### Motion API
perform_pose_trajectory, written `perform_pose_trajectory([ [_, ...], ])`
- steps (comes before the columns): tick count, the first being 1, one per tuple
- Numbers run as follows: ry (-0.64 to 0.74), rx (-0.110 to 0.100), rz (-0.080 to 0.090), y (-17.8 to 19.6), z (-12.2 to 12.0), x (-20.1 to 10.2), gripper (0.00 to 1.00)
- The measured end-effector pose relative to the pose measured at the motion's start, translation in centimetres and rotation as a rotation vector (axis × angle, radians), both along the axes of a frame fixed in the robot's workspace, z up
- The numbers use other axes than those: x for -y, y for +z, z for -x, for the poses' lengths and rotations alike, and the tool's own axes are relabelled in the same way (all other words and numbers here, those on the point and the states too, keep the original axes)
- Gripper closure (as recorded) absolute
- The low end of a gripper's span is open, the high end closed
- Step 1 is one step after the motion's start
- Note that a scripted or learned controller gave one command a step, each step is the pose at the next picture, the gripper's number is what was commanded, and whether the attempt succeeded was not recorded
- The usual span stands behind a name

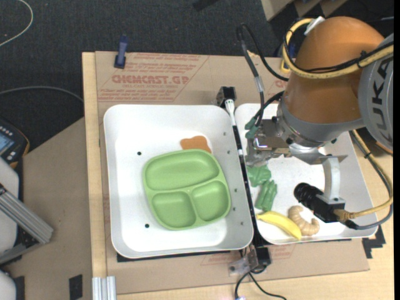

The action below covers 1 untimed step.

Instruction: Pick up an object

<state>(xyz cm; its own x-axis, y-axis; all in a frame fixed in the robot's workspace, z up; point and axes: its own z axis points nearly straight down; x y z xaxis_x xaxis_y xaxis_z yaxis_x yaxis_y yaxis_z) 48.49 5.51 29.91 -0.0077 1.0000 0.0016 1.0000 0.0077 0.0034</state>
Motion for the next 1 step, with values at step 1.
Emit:
perform_pose_trajectory([
  [1, -0.003, 0.004, -0.001, 5.91, 0.51, -2.3, 1.0],
])
